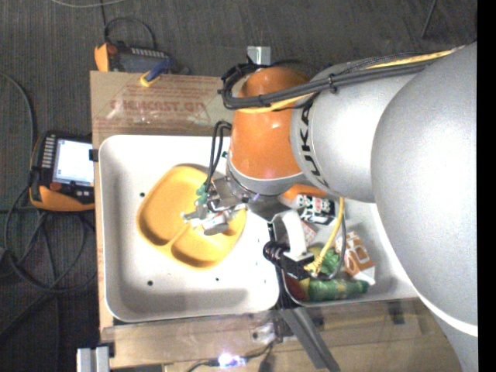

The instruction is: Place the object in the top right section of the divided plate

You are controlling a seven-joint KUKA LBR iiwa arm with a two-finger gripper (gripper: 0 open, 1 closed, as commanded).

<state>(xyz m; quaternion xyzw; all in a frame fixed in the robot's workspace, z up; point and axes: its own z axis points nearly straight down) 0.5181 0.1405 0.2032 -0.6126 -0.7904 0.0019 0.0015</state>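
A yellow divided plate [164, 208] lies in the left bin [155, 285], in that bin's upper middle and a little toward its right wall. The plate's raised dividers show as ridges near its lower edge.

The arm [418, 153] comes in from the right of the frame, and its orange band [267, 146] hangs over the upper right corner of the left bin. Below the band, the end effector [205, 217] is over the right half of the plate, close to its surface. It is seen from above and partly shaded by the wrist, so I cannot tell whether it is apart or together, or whether anything sits in it. A small green speck shows at its upper edge, too small to identify.

The arm largely covers the right bin [372, 289], at the lower middle of the frame. Lying there are a green knobbly thing [337, 287] along the lower wall, an orange-and-white packet [358, 256] just above it, and a white packet with black and red print [316, 208] higher up, close under the arm.

A brown cardboard sheet [147, 107] lies on the worktop [194, 325] above the left bin. A handheld unit with a lit screen [66, 169] rests on the dark carpet [46, 301] at the left of the frame.
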